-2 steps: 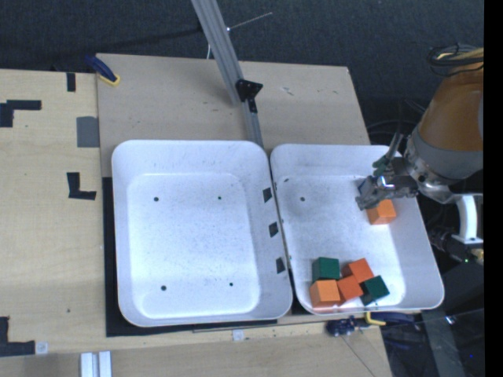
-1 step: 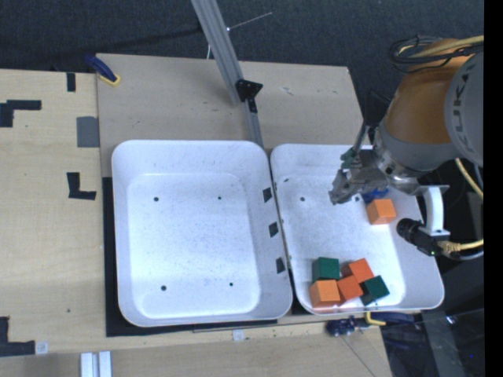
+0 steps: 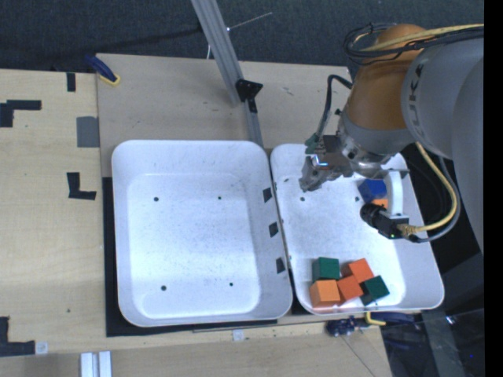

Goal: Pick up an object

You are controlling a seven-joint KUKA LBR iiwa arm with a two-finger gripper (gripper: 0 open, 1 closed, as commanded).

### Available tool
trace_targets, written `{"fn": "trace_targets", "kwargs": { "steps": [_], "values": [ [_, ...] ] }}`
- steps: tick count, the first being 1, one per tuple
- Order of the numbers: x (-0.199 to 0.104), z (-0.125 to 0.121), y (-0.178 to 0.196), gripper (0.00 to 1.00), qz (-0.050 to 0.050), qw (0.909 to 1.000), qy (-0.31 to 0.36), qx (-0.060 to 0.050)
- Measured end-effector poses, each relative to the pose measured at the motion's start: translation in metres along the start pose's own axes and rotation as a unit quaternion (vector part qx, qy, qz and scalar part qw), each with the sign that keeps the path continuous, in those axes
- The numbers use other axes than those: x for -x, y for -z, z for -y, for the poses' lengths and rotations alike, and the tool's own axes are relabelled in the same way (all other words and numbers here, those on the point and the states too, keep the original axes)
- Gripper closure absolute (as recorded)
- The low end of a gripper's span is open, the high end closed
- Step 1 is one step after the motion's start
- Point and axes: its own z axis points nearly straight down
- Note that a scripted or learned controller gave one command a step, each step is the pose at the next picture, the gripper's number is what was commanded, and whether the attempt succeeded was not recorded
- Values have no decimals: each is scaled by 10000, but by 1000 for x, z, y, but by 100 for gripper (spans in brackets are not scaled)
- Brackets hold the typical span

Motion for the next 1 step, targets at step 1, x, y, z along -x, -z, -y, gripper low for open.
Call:
{"fn": "trace_targets", "kwargs": {
  "steps": [1],
  "values": [
    [-50,-26,-12,100,1,10000,-1,-2]
  ]
}}
